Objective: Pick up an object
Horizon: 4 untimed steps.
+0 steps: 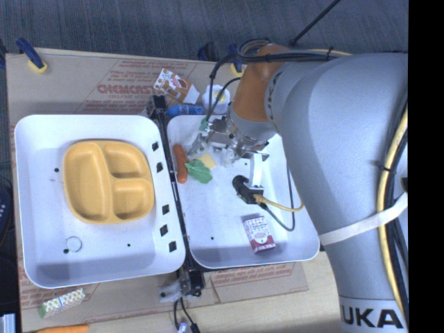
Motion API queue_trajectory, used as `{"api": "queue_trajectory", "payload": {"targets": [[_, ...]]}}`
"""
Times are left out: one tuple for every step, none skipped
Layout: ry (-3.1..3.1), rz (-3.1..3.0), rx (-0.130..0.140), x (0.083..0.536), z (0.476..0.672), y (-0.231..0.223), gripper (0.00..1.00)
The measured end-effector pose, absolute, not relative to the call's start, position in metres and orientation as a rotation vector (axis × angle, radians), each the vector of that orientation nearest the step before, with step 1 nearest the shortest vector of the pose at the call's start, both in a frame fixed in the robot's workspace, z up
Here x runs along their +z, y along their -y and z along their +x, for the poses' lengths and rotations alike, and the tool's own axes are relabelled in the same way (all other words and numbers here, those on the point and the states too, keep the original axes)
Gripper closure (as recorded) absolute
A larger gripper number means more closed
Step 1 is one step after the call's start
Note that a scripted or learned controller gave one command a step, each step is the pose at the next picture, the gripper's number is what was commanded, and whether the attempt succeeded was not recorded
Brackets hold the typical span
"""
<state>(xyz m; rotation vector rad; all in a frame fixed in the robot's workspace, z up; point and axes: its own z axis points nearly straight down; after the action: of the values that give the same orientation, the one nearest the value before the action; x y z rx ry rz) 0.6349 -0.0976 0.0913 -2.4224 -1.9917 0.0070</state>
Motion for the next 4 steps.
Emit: {"api": "queue_trajectory", "payload": {"targets": [[1.995, -2.416, 0.009, 0.101, 0.635, 0.097, 1.0], [2.178, -2.268, 0.0, 0.252, 0.642, 0.135, 1.0], [2.175, -2.264, 0.003, 0.25, 0.641, 0.134, 0.0], [2.153, -2.281, 0.004, 0.095, 0.596, 0.118, 0.0]]}}
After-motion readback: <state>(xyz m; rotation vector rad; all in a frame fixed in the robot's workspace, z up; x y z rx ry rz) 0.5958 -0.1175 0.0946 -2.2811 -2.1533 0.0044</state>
